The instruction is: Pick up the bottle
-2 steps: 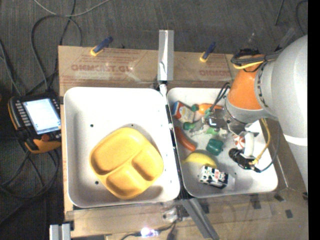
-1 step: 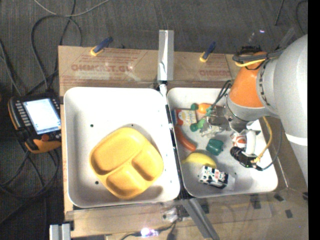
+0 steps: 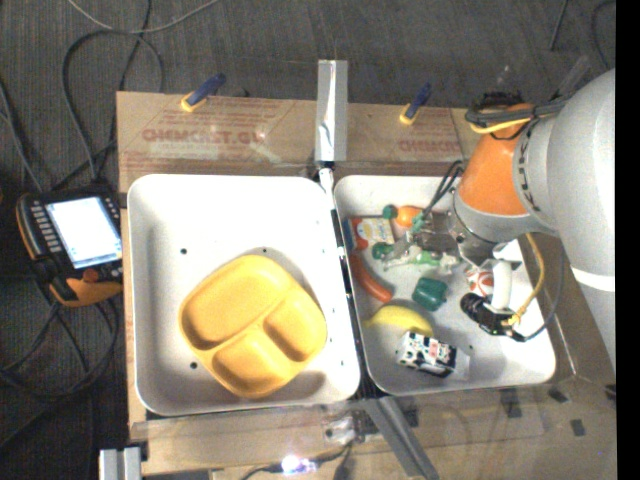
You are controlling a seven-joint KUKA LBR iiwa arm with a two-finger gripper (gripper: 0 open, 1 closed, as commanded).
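Bottle (image 3: 376, 231) — white, with an orange-red label whose writing is too small to be read — is seen lying at the upper left of the right bin (image 3: 520, 373), just beside the pincer (image 3: 425, 238). Whether the pincer is wide or closed cannot be told. On the cardboard (image 3: 215, 138) behind the bins, faint red lettering is printed — illegible. A yellow divided tray (image 3: 255, 323) is held in the left bin (image 3: 160, 218).
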